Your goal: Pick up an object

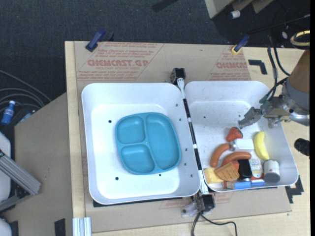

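A: What lies nearest?
B: In the right bin (216, 90), its near corner: a blue pen (244, 185), a cracker (226, 172), a grey can (271, 170), two sausages (231, 157).
A: Beyond them?
B: A banana (261, 145) and a strawberry (235, 133). The tray (147, 142) sits in the left bin (96, 132).
A: And the gripper (261, 115)?
B: Above the banana, fingers apart I think, holding nothing.

Robot lab: clamped bench (147, 58), cables (29, 87)
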`<action>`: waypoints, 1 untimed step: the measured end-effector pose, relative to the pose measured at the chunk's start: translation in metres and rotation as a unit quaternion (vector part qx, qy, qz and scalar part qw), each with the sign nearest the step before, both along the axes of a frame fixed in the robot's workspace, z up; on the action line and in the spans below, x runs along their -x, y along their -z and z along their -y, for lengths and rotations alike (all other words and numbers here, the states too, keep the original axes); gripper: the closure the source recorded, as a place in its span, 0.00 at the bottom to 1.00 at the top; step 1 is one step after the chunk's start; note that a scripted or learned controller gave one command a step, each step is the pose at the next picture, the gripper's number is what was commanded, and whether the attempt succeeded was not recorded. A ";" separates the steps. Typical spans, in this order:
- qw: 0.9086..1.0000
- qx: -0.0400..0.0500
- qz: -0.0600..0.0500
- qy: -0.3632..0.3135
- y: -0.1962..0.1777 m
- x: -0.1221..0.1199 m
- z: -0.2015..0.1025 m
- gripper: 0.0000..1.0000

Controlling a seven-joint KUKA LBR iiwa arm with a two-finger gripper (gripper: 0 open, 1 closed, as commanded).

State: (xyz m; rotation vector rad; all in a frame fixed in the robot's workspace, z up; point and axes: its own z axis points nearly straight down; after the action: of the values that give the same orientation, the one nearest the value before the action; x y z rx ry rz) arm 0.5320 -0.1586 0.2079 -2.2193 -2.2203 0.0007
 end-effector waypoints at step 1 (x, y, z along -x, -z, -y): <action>1.000 0.000 0.000 0.000 0.124 -0.083 0.008 0.00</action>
State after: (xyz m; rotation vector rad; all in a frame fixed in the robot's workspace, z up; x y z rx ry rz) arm 0.6148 -0.1664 0.0837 -2.2201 -2.2213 0.0008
